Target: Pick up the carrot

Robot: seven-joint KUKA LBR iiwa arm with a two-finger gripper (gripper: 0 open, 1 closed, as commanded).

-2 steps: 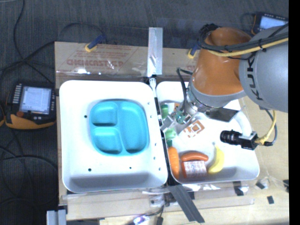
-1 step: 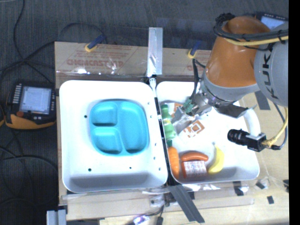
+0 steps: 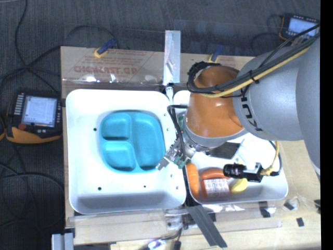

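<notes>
At the near end of the right bin, the carrot lies lengthwise against the wall shared with the other bin, resting on the floor and not lifted. Just beside it sits a red-labelled packet, and beyond that a small yellow item. Slightly farther back, the gripper hangs low over the dividing wall, close to the carrot's far end but seemingly a little off toward the left bin. Whether its jaws are spread or pressed together cannot be told at this angle, and nothing orange shows between them. Farther still, the orange band of the arm covers much of the right bin's back half, while a blue divided tray sits in the middle of the left bin. By my reading the approach is largely made, but the grasp itself is not: the gripper likely needs to settle over the carrot, close on it and raise it clear.
</notes>
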